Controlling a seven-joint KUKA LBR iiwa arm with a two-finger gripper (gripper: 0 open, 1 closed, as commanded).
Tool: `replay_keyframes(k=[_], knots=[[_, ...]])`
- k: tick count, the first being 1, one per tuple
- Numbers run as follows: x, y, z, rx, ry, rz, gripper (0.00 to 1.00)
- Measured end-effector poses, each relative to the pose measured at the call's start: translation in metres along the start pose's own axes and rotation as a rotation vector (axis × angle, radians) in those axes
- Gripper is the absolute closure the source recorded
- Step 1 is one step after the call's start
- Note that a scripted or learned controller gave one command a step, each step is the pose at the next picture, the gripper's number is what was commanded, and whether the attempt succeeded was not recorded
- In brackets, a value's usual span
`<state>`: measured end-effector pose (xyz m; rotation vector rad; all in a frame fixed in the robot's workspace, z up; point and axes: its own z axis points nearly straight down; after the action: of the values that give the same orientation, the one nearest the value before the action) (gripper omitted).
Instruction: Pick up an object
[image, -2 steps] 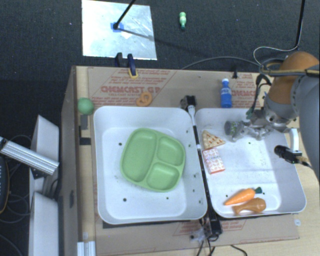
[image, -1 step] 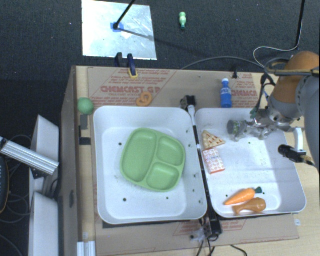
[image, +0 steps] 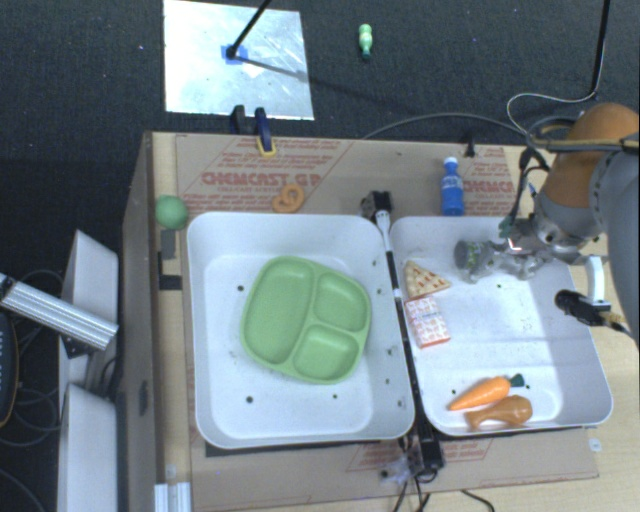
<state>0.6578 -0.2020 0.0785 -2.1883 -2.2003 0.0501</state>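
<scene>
Bench top is a brown cardboard sheet (image: 330, 165) with red print, sitting on dark carpet (image: 80, 90). A shiny foil-like sheet (image: 238, 60) lies on the carpet beyond the bench, a small green item (image: 366, 40) near it.

Two white bins side by side. Left bin (image: 215, 400) holds a green divided plate (image: 306, 318), roughly centred. Right bin (image: 575, 395) holds: a grey lumpy object (image: 472, 257) at the far side, a waffle-patterned wedge (image: 424, 279) near the divider, a pink-and-white packet (image: 427, 323) just beside and below it, and at the near edge a carrot (image: 484, 392) touching a tan pear-shaped piece (image: 501, 412).

On the cardboard behind the bins: blue bottle (image: 452, 186) upright, pretzel-shaped item (image: 288, 197), blue clamp (image: 263, 131). Green ball (image: 171, 211) at the left bin's far corner.

Arm (image: 590, 160) comes in from the right, the gripper (image: 520, 255) low over the far part of the right bin, just right of the grey lumpy object. Grip state: cannot tell, too blurred. Nothing visibly held.
</scene>
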Motion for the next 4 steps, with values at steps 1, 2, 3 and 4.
replay_keyframes(k=[1, 2, 3, 4], knots=[[0.0114, -0.0003, -0.0004, -0.003, -0.007, 0.003, 0.0], [0.0079, 0.0006, 0.0, 0.0, 0.004, 0.001, 0.0], [0.0086, 0.0005, -0.0001, -0.001, 0.001, 0.0, 0.0], [0.0078, 0.0006, 0.0, 0.0, 0.003, 0.0, 0.0]])
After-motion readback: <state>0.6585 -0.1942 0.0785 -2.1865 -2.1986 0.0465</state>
